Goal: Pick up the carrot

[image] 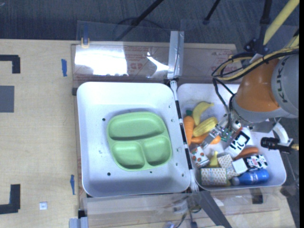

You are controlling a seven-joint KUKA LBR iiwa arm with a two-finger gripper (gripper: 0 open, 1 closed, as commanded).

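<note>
Arm over right bin; carrot beside banana.

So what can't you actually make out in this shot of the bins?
- Gripper, camera view: the arm's own bulk covers it, so finger state and any hold are unreadable.
- Carrot: its lower end runs under neighbouring toys.
- Items beneath the arm in the right bin: hidden.
- Small printed boxes: too small to read.

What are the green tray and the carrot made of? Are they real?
The green tray looks like smooth moulded plastic: one even colour, rounded compartments, soft shine. The carrot looks like a plastic toy too, plain orange and smooth among other toy foods, though the view is too small to be sure.
</note>
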